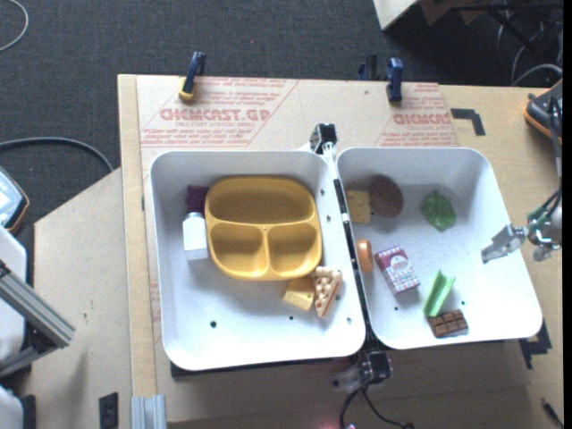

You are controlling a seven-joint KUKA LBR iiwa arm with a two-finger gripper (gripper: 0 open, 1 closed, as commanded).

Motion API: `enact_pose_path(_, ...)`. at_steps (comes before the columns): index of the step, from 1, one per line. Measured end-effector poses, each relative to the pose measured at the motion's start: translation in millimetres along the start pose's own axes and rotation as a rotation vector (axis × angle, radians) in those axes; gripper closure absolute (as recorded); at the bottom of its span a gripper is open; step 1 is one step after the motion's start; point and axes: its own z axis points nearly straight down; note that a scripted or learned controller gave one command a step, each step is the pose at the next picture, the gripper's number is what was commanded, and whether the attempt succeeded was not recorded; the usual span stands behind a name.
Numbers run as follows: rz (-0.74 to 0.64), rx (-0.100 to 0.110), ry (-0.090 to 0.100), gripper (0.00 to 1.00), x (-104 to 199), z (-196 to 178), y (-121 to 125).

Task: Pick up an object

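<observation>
while the end effector [511, 242] hovers at the right bin's [500, 190] edge | green block [438, 293] lies apart | grip unclear

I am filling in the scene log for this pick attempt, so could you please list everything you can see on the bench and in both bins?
Left bin: 1, white, left half of bench.
Right bin: 1, white, beside it.
Divided plate: 1, yellow, middle of left bin.
Small bottle: 1, white, left of plate.
Purple item: 1, behind bottle, partly hidden.
Pizza slice toy: 1, left bin, front right.
Cheese wedge: 1, yellow, beside pizza.
Cracker: 1, yellow, right bin, back left.
Round cookie: 1, brown, beside cracker.
Leaf: 1, green, right bin, back.
Orange piece: 1, left wall.
Carton: 1, red-white, centre.
Green stick: 1, front.
Chocolate bar: 1, brown, front.
Clamps: 2, bench's back edge.
Gripper: 1, grey, over right bin's right side.
</observation>
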Motion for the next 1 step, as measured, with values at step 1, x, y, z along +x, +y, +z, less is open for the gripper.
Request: enact_pose_path(1, -0.001, 0.001, 0.001, 0.00, 4.6, 63.3, -2.2)
